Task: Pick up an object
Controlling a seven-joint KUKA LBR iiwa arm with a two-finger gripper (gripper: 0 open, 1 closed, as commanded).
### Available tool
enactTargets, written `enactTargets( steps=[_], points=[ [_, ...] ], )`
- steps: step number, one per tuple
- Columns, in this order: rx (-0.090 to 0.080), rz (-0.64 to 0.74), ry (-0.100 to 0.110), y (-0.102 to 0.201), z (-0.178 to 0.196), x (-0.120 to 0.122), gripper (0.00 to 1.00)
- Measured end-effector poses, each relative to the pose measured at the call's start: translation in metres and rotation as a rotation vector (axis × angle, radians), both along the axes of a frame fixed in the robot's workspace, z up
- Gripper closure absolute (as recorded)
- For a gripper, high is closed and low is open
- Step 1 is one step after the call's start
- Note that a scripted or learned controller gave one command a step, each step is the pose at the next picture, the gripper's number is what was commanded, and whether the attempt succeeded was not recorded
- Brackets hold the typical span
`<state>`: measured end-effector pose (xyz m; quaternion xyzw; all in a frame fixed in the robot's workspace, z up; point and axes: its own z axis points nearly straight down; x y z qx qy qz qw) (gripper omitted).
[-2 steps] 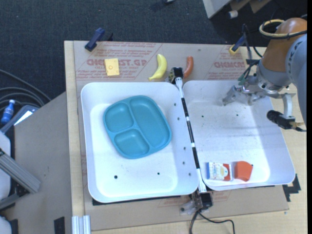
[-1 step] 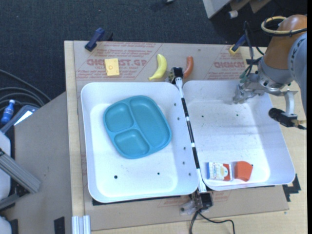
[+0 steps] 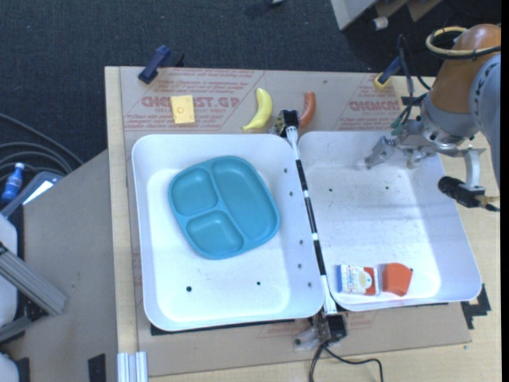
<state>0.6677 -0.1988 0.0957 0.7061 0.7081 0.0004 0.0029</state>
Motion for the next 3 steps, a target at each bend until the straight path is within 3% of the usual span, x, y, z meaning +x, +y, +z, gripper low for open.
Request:
enactTargets(
  steps=[1, 2, 3],
  points=[
    [-0.002, 0.001, -0.004, 0.0, 0.011, 0.001, 1.0],
    [-0.002, 0.001, -0.003, 0.0, 0.011, 0.001, 0.0],
    [-0.004, 0.002, -0.007, 0.0, 0.021, 0.002, 1.0]
  ],
)
